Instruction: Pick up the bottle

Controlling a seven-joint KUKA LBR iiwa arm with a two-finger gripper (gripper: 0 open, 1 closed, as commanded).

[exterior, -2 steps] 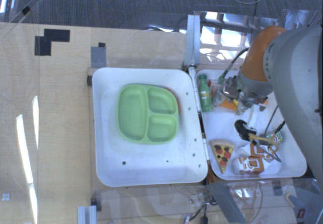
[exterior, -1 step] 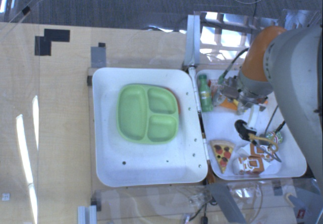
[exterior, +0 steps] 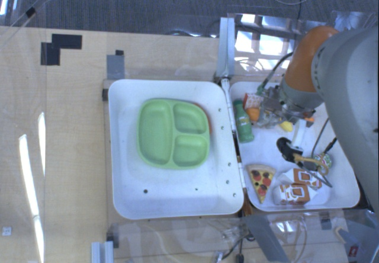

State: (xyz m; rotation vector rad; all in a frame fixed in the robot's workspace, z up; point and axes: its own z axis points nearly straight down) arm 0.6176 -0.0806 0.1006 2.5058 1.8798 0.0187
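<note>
1. Camera view, target: green bottle (exterior: 243,122) lies on its side in the right bin (exterior: 265,150), tight along that bin's left wall, cap end towards the far rim. Not lifted yet.
2. Camera view, arm: gripper (exterior: 273,111) hangs over the far half of the right bin, just right of the bottle and apart from it. Open or closed: can't tell, the wrist hides it. Nothing visibly held.
3. Camera view, clutter: small orange piece (exterior: 254,114) sits just beside the bottle's upper half, between bottle and gripper. Red-and-white box (exterior: 253,100) is just beyond it, near the cap end. Toy pizza slice (exterior: 260,179) and printed packets (exterior: 299,191) lie at the near end, well apart from the bottle.
4. Camera view, other side: left bin (exterior: 177,196) holds a green divided plate (exterior: 173,133). Irrelevant to this pick.
5. Step in hand, my read: approach and line up over the bottle.
6. How to do it well:
   - Shift left until centred on the bottle body, not the neck.
   - Close across the short axis, so rotate the wrist square to the bottle's length.
   - Wall side is the tight spot; there looks to be barely any gap for that jaw.
   - Aim for the lower half, away from the orange piece and the box.
7. Risks, my guess: the round body rolls or squirts out, or a jaw lands on the bin wall or pinches the orange piece instead.
</note>
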